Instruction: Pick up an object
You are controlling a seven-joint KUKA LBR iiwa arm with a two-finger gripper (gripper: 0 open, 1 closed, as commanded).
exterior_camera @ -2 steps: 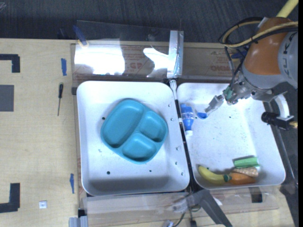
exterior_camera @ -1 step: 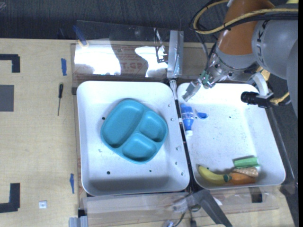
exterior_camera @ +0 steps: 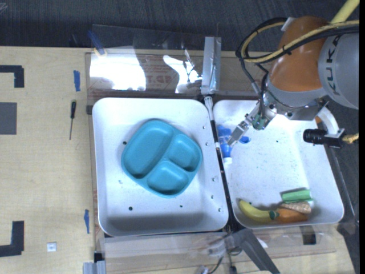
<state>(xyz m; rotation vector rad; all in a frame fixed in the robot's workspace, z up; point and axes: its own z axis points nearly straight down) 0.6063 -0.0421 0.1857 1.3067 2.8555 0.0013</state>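
My gripper [exterior_camera: 240, 131] hangs over the upper left part of the right bin [exterior_camera: 319, 170], under the grey arm with its orange band [exterior_camera: 296, 50]. Right beside its tip, against the bin's left wall, lies a small blue and white object [exterior_camera: 224, 139]; whether the two touch is unclear. A yellow banana [exterior_camera: 254, 212], an orange carrot-like piece [exterior_camera: 292, 212] and a green object [exterior_camera: 296, 196] lie together at the bin's front edge, well away from the gripper.
The left bin [exterior_camera: 108, 210] holds a blue divided plate [exterior_camera: 162, 156]. A metal divider post [exterior_camera: 210, 67] stands behind the wall between the bins. Cables loop over the arm at the upper right. A black fitting [exterior_camera: 320, 136] sticks out at the right bin's right side.
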